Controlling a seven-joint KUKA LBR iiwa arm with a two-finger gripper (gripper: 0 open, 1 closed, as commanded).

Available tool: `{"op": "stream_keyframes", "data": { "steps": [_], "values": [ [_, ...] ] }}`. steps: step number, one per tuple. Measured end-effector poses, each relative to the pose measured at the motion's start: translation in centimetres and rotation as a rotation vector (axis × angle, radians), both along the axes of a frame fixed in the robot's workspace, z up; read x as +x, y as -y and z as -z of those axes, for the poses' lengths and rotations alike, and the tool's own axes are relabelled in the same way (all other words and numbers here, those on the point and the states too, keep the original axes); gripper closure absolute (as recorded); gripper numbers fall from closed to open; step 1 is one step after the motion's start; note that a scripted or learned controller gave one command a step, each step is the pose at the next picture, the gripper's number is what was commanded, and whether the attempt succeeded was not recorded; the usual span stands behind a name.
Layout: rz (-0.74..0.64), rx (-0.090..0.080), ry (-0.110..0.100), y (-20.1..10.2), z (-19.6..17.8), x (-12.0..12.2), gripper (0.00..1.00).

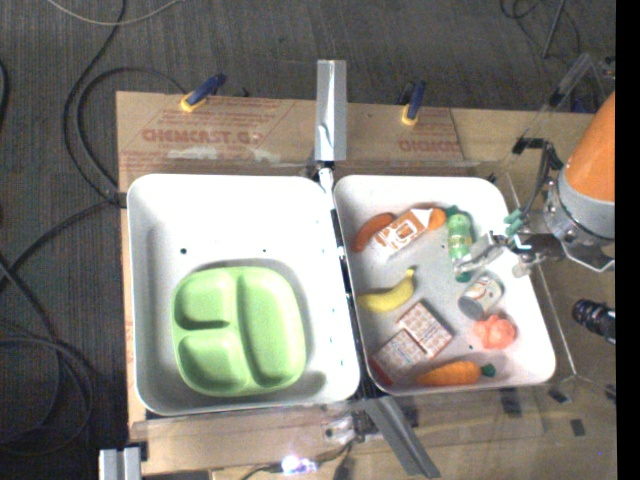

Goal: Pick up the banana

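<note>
1. While the banana (389,295) lies loose on the floor of the right bin (520,368), the task stands at its approach step, by my reading
2. Banana: yellow, curved, left of the bin's middle, near the bin's left wall
3. Gripper (487,250): above the bin's right half, well apart from the banana; how far it is open I cannot tell; nothing seen in its grasp
4. Just beyond the banana: orange carton (405,232); just nearer: waffle pieces (413,336)
5. Next move calls for travel leftward across the bin, then descent over the banana's middle
</note>
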State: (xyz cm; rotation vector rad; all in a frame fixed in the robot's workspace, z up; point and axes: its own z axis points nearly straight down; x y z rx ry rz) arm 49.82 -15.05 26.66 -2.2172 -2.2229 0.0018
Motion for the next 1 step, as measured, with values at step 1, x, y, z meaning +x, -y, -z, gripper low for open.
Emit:
{"op": "stream_keyframes", "data": {
  "steps": [1],
  "values": [
    [0.189, 0.0, -0.003, -3.51, 12.32, 6.89, 0.0]
  ]
}}
